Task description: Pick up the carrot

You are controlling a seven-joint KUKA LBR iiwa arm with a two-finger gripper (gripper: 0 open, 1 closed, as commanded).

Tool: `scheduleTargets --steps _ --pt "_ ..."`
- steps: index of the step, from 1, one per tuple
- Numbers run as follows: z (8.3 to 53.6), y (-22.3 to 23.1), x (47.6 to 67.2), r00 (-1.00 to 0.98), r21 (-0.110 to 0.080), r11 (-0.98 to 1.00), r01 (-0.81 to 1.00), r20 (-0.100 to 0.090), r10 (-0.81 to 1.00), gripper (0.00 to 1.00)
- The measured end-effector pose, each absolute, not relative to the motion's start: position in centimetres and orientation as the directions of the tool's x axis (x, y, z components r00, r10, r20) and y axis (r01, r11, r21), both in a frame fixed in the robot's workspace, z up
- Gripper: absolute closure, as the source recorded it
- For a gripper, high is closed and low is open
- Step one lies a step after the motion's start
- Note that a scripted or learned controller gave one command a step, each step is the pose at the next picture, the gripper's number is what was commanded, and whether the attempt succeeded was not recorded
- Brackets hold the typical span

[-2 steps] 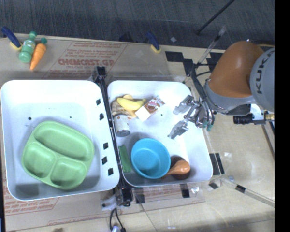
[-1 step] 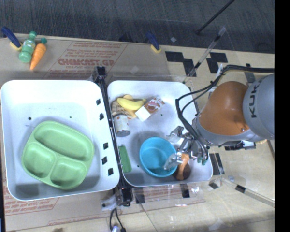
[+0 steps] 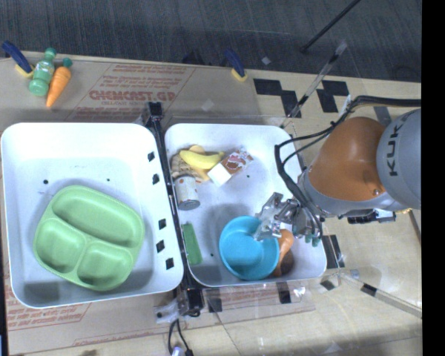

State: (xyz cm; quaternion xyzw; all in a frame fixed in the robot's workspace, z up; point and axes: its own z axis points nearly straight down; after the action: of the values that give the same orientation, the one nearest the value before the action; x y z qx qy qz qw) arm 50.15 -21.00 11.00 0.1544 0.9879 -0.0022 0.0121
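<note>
Camera view: right bin (image 3: 208, 133) contains blue bowl (image 3: 246, 249), carrot (image 3: 285, 242), banana (image 3: 200, 160).

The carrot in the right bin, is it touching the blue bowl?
Touching. The camera view shows the carrot pressed against the blue bowl's right rim, no gap between them.

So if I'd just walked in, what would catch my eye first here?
Probably the grey and orange arm reaching in from the right, its gripper low in the right bin beside a blue bowl and an orange carrot. Next, the green divided plate in the left bin.
</note>
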Motion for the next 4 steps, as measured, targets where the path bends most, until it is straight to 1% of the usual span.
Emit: scheduleTargets --steps 1,2,3,4 --pt "14.4 -21.1 49.4 -0.815 -0.001 0.815 0.58 -0.003 0.58 1.0" --pt "14.4 -21.1 49.4 -0.815 -0.001 0.815 0.579 -0.003 0.579 0.0" --pt "16.8 -21.1 52.3 -0.906 -0.002 0.906 0.423 0.001 0.423 0.0" --pt "16.7 -12.0 49.3 -0.962 0.003 0.962 0.272 -0.033 0.271 0.0"
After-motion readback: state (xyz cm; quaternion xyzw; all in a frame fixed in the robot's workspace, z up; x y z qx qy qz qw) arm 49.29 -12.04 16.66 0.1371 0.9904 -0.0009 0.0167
